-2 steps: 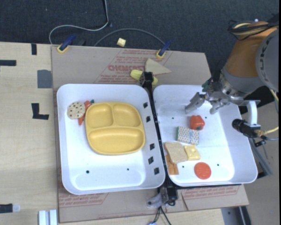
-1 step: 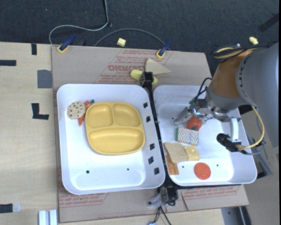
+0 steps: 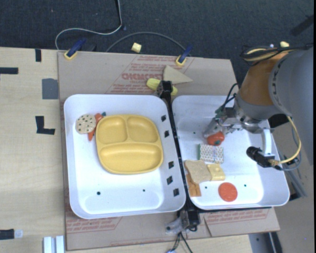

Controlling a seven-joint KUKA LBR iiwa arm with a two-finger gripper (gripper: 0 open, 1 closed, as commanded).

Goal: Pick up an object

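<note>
My gripper (image 3: 219, 128) hangs low over the upper middle of the right bin (image 3: 253, 194), at the end of the grey arm with its orange band (image 3: 258, 83). Directly below and touching its tip in the view lies a small red round object with a green top (image 3: 216, 138). Whether that object is between the gripper's tips is hidden by the wrist. Just in front of it sit a green-and-white checkered square (image 3: 211, 153), a tan bread slice (image 3: 198, 170), a yellow cheese block (image 3: 217, 172), an orange-brown strip (image 3: 193, 187) and a red disc (image 3: 227, 192).
The left bin (image 3: 79, 194) holds a yellow divided plate (image 3: 129, 143), a speckled cookie (image 3: 85, 123) and a small orange piece (image 3: 98, 118). A black divider (image 3: 171, 141) runs between the bins. A black-and-white cable fitting (image 3: 260, 154) hangs at the right bin's right side.
</note>
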